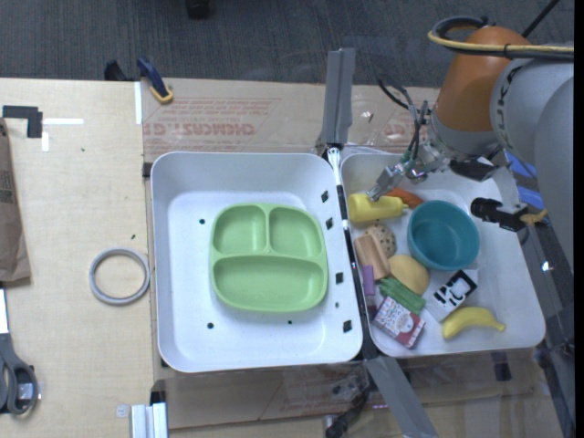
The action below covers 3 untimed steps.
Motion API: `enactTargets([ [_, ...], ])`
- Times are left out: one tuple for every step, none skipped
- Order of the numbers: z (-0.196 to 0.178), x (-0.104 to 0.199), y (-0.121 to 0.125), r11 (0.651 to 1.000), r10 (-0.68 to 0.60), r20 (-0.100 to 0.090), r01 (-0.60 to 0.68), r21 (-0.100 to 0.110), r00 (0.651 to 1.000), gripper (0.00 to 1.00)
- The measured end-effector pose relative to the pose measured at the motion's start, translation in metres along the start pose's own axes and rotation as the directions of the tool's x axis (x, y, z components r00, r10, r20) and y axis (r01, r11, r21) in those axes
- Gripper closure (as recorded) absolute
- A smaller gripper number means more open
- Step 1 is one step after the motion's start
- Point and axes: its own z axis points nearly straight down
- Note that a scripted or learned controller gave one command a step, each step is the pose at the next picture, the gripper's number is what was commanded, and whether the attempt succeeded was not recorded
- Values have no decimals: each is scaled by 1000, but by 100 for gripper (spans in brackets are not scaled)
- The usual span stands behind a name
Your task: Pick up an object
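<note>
Yellow bottle (374, 209) lies at the left edge of the right bin (525, 328), and the end effector (391, 182) sits just above it, low in that bin. I cannot tell how its tips stand. A blue bowl (443, 234) is beside the bottle. A banana (472, 321) lies near the front. A green plate (269, 257) fills the left bin (173, 272).

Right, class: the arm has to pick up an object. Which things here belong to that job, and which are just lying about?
Part of the job:
- gripper, low in the right bin
- yellow bottle
- teal bowl
- banana
- lemon

Just lying about:
- green divided plate in the left bin
- tape ring
- scissors
- blue clamp
</note>
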Motion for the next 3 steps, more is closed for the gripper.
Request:
enactTargets([
  [7,-6,-18,999,53,-2,-53,-6,999,0],
  [7,6,-36,999,44,5,-44,-3,999,0],
  [21,-13,-12,996,88,-8,-88,19,996,0],
])
